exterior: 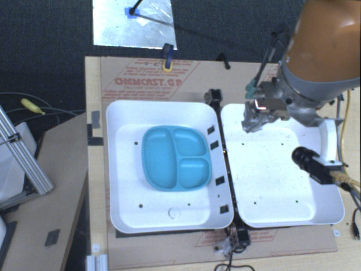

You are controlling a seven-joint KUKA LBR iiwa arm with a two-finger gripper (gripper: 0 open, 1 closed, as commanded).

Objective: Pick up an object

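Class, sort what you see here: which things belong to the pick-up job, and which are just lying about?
Belongs to the job:
- blue plastic divided plate in the left white bin
- grey two-finger gripper above the right white bin

Just lying about:
- shiny metal sheet
- brown cardboard board
- yellow clip

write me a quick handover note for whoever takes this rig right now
Pincer: hangs over the back left corner of the right bin; the view does not settle whether it is open or shut, and nothing is seen in it.
Things: a blue divided plate lies flat in the middle of the left bin.
Done: no pick yet; the plate lies in its bin, apart from the pincer.
Left: probably cross to the left bin, grasp the plate, lift.
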